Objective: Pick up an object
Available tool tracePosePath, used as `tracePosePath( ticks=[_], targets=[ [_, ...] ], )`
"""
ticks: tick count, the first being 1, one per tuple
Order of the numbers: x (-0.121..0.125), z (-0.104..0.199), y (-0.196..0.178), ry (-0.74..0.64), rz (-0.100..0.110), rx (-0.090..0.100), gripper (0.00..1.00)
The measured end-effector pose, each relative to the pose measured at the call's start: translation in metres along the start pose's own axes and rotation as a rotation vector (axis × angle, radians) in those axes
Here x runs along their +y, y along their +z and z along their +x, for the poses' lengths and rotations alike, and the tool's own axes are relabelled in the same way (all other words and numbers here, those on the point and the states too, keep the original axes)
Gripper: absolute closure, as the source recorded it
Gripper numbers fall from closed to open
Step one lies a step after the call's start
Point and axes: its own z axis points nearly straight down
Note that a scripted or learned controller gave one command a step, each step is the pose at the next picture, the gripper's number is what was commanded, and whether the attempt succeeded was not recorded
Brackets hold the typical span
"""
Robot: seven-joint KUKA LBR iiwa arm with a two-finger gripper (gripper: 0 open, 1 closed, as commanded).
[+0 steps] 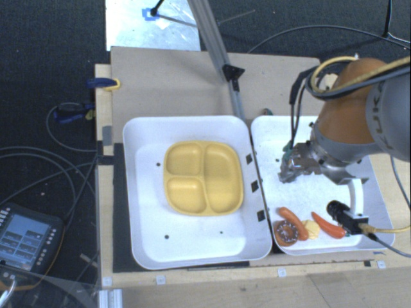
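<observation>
Metal end effector hangs over smooth white bin near glossy hotdog.

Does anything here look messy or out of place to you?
Nothing looks spilled or broken. The yellow divided plate lies flat in the left bin. The toy foods are all huddled in the right bin's near corner, below the tool.

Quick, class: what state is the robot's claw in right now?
Claw: over the right bin; open or shut cannot be told from this view.
</observation>
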Motion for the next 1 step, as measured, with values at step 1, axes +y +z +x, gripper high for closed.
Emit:
tracePosePath(
  ticks=[1],
  targets=[
    [0.0246,0.0447,-0.0040,0.001,-0.002,-0.001,1.00]
  ],
)
